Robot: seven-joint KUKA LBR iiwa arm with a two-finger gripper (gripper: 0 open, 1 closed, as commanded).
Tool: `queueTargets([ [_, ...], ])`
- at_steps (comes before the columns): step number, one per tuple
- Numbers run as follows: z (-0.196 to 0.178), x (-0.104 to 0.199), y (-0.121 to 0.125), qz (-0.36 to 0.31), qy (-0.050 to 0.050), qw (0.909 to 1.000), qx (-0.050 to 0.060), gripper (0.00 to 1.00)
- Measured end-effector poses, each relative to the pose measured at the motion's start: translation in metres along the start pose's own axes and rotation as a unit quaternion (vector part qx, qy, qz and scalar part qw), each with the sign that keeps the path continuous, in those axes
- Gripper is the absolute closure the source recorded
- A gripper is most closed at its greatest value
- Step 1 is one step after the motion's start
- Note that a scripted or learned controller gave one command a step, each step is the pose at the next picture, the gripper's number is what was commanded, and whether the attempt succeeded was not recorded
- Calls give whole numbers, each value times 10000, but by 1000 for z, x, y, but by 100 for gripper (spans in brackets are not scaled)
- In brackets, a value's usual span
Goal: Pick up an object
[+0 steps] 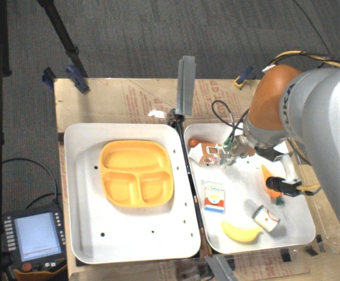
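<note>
My gripper (227, 156) hangs low over the back left part of the right bin (301, 230), its tip right beside a brown and white carton (206, 153) that lies by the bin's left wall. A small white card box with a red and blue print (214, 196) lies flat nearer the front. A yellow banana (240, 232) rests at the front edge, and a small white and red can (266, 218) lies on its side next to it. An orange carrot-like piece (266, 172) sits to the right, partly hidden by the arm.
The left bin (82, 227) holds a yellow divided plate (137, 172). A grey upright post (185, 86) stands behind the gap between the bins. The bulky grey and orange arm (287, 107) overhangs the right bin's back right corner.
</note>
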State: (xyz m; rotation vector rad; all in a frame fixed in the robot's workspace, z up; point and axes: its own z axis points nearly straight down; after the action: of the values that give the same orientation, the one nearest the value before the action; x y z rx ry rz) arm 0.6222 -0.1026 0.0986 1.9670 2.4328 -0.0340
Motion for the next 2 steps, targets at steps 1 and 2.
queueTargets([
  [1,1,5,2,-19,42,10000,-16,0],
  [2,12,-26,16,982,134,9951,10,0],
])
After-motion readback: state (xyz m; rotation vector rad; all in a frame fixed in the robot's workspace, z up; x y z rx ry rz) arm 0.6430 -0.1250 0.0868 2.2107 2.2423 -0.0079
